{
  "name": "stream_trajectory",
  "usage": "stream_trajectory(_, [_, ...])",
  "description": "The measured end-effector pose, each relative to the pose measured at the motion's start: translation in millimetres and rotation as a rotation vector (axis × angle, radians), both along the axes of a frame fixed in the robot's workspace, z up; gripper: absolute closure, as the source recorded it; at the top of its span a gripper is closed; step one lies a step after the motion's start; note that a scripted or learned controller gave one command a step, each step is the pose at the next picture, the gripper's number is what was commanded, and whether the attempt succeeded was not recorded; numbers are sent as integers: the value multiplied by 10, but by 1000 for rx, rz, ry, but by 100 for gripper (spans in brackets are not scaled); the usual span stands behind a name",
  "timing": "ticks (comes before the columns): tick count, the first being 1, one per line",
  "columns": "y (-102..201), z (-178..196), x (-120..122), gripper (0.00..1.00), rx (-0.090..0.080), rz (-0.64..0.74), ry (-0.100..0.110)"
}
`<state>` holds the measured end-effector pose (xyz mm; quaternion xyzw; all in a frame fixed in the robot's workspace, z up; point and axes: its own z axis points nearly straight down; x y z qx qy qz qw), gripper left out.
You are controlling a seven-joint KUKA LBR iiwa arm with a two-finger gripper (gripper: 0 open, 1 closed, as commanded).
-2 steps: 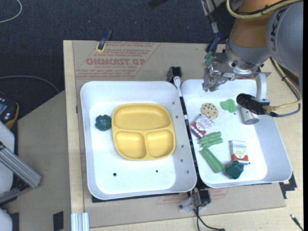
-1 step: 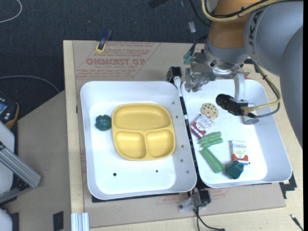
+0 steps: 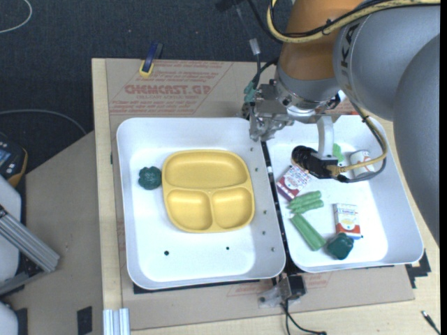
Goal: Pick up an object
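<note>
Grey arm (image 3: 391, 54), orange band (image 3: 325, 19), yellow cable (image 3: 279, 9).

yellow tray (image 3: 207, 190), green broccoli (image 3: 149, 178), white bins (image 3: 133, 208).

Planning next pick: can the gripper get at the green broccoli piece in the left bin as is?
Probably yes. The broccoli piece lies apart on bare bin floor left of the yellow tray, nothing over it; the gripper hovers at the bins' divide.

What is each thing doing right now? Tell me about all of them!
yellow tray: flat in the left bin, nothing in its compartments.
green broccoli toy: beside the tray's left edge.
green pea pods: lying in the right bin.
small red and white box: lying flat, right bin.
gripper: over the divide between bins, holding nothing visible.
</note>
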<state>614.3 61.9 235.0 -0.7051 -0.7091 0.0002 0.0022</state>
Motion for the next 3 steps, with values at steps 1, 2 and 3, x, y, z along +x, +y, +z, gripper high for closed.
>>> stream_trajectory(1, [-124,-185,17,100,-4,-7,2])
stream_trajectory(2, [-83,-5,41,100,-2,-4,-7])
stream_trajectory(3, [-112,-128,76,100,-4,-6,-1])
